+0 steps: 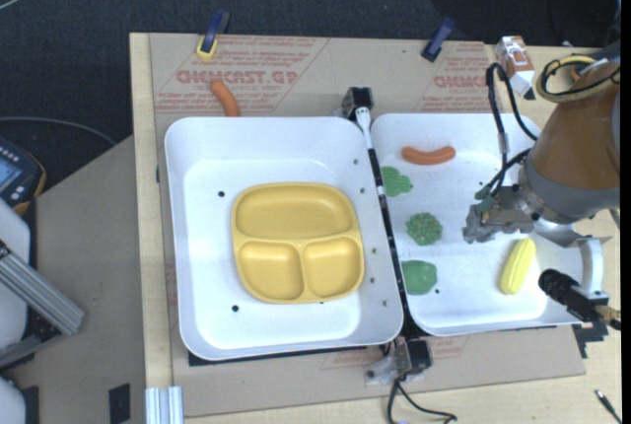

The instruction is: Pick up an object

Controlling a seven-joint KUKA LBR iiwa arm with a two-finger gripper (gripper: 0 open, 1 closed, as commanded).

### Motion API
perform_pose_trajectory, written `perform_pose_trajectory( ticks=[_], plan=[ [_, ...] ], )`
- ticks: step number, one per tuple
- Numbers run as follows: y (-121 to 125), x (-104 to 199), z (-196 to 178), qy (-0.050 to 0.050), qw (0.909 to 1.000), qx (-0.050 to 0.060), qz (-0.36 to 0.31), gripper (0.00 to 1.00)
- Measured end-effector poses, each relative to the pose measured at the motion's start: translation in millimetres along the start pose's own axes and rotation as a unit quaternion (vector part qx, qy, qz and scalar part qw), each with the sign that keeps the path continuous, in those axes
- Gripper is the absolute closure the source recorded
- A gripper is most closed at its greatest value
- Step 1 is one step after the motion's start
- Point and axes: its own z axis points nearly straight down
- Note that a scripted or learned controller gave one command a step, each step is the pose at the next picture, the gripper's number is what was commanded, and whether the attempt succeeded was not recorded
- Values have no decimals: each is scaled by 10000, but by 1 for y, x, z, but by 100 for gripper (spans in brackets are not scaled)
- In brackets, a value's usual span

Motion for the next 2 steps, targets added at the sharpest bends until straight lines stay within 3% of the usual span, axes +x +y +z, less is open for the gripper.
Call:
perform_pose_trajectory(
  ticks=[1, 2],
  plan=[
    [-2, 4, -62, 1, 10000, -4, -4, 100],
    [-2, 4, -67, 5, 10000, 20, -1, 100]
  ],
)
